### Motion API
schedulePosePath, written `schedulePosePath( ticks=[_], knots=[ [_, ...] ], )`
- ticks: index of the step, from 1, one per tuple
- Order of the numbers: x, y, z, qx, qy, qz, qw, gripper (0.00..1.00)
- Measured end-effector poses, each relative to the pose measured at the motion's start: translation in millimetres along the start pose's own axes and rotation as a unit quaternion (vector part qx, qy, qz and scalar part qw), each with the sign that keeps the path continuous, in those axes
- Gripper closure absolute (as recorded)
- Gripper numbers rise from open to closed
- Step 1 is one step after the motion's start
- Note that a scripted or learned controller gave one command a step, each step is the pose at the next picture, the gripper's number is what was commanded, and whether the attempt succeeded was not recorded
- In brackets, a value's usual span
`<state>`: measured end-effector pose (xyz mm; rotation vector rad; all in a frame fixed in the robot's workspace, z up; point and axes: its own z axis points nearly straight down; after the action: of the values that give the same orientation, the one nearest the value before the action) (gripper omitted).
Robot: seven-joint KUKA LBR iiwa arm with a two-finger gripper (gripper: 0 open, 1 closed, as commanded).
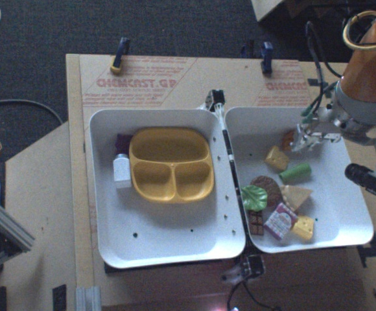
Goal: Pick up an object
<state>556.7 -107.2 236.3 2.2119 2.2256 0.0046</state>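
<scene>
Your gripper (pixel 303 138) hung over the right bin's (pixel 343 233) far edge, fingers looked narrow and empty. Green cylinder (pixel 295 172) sat just nearer; you needed to open wider before dropping.

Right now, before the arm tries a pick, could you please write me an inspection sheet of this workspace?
Surface: wooden board bearing a left bin and a right bin side by side.
Job's things: in the right bin, green cylinder, yellow wedge, brown round piece, green leafy piece, pink-and-white packet, yellow block.
Clutter: in the left bin, yellow divided tray and small white bottle.
Grippers: gripper low over the right bin's upper part; no object seen between its fingers.
Cables: dark cables by the arm; grey cable on the floor, left.
Surroundings: dark floor, two clamps on the board's far edge.
</scene>
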Motion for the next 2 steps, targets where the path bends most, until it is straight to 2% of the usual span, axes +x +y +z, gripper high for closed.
schedulePosePath(
  ticks=[1, 2],
  knots=[
    [23.7, 16.5, 1.9, 0.000, 0.000, 0.001, 1.0000, 1.00],
    [29.1, 20.2, 6.6, 0.001, 0.000, 0.003, 1.0000, 1.00]
  ],
)
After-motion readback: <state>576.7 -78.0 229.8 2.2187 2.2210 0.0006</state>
